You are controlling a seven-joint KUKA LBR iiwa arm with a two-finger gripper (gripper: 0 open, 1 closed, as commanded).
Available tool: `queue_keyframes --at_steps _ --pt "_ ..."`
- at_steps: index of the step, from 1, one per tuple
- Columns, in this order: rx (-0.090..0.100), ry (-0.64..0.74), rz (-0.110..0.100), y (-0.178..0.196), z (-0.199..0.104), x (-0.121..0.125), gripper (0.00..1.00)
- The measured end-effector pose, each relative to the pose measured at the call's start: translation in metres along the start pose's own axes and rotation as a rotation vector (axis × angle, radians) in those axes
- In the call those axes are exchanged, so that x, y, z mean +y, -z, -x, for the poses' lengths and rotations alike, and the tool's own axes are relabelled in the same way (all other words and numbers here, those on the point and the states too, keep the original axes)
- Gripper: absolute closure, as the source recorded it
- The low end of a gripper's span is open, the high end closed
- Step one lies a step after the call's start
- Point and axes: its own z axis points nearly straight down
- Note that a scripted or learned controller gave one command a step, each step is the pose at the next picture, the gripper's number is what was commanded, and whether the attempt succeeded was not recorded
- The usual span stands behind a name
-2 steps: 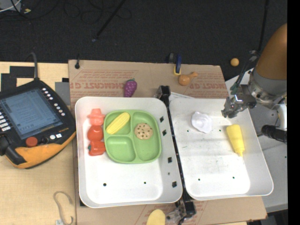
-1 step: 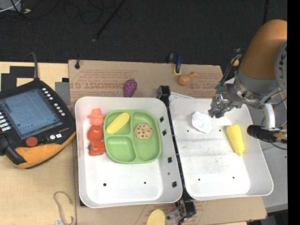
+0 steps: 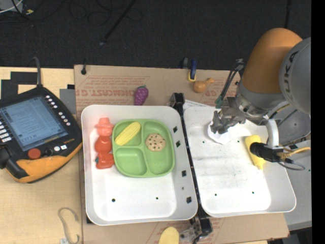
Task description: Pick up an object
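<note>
My gripper reaches down into the right bin near its back left part. Its tip is right over a small white object lying on the bin floor, and seems to touch it. A yellow object lies to the right in the same bin, partly behind a black cable fitting. In the left bin a green divided plate holds a yellow corn cob and a cookie. A red bottle-like toy lies beside the plate's left rim.
Behind the bins on the cardboard lie a purple grape toy and a tan pear-shaped toy. A yellow item sits in front of the bins. A teach pendant rests on the bench at the left.
</note>
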Motion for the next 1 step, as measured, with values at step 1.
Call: queue_keyframes --at_steps 1 --pt "0.000 0.001 -0.001 -0.0082 -0.0477 -0.0107 1.00"
